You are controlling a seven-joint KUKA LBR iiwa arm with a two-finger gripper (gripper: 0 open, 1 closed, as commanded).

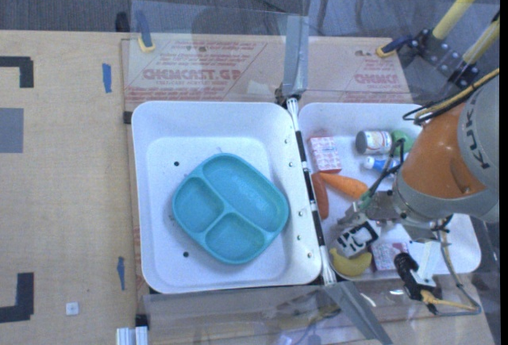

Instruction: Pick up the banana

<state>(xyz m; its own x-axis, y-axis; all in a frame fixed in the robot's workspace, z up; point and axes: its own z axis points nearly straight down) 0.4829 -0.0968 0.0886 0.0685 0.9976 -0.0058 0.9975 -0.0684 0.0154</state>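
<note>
Hovering low in the right bin (pixel 468 252), my pincer (pixel 355 238) sits at the near-left corner, just above the banana (pixel 352 262). From my screen I read its black-and-white tip directly over the yellow fruit, overlapping its upper edge, but I cannot tell whether the fingers are spread or closed, nor whether they touch the banana at all. I see no part of the fruit clearly between them.

I see the banana lying against the near wall of the right bin, close to the divider between the 2 bins, with only its lower yellow curve showing under the tool.

Just beyond the pincer, an orange carrot (pixel 343 185) lies slanted, its thick end toward the arm. Beside the divider, a small pink-and-white box (pixel 325 153) rests farther back. Near the far wall I make out a grey can (pixel 372 141) on its side, with something green just beside it, too hidden to name.

My arm (pixel 440 165), orange-banded, covers much of the bin's right half.

On my left, the other bin (pixel 151 201) holds 1 turquoise plate (pixel 230 207) with 3 compartments, lying flat near its middle.
</note>
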